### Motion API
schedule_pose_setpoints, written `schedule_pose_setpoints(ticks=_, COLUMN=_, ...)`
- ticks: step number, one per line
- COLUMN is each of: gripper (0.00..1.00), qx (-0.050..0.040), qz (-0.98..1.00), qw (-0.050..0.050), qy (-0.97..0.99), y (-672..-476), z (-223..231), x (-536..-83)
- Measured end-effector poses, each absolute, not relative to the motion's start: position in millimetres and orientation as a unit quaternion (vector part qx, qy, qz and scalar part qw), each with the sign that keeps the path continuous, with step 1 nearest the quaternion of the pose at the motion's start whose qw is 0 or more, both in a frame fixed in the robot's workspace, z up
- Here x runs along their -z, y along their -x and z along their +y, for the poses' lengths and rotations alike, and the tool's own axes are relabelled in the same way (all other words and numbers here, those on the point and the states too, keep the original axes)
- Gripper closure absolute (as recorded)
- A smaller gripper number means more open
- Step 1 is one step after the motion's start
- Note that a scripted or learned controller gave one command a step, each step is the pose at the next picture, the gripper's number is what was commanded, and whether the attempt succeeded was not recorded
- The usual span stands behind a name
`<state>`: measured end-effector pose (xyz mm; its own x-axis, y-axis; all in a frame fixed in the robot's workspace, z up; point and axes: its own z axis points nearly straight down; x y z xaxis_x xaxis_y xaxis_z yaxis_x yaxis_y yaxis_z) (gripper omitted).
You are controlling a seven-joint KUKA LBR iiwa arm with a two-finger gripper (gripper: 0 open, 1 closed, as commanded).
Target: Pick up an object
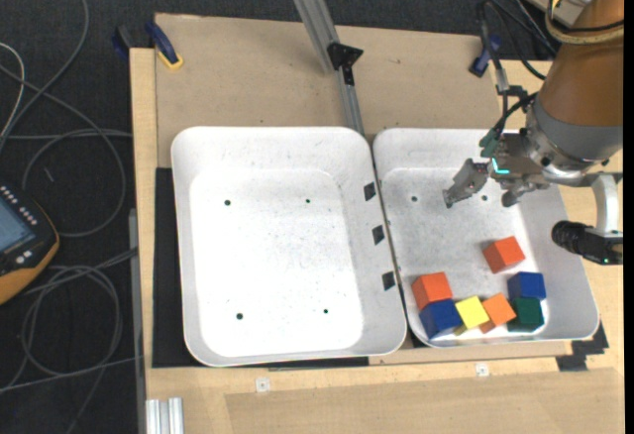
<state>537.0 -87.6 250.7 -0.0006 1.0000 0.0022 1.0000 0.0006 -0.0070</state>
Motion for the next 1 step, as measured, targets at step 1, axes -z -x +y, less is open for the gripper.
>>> schedule_pose_setpoints(ticks=1, gripper=0.0, qx=0.0001, qz=-0.707, qw=0.001, qy=0.707, y=-537.9, z=-87.9, x=-252.9)
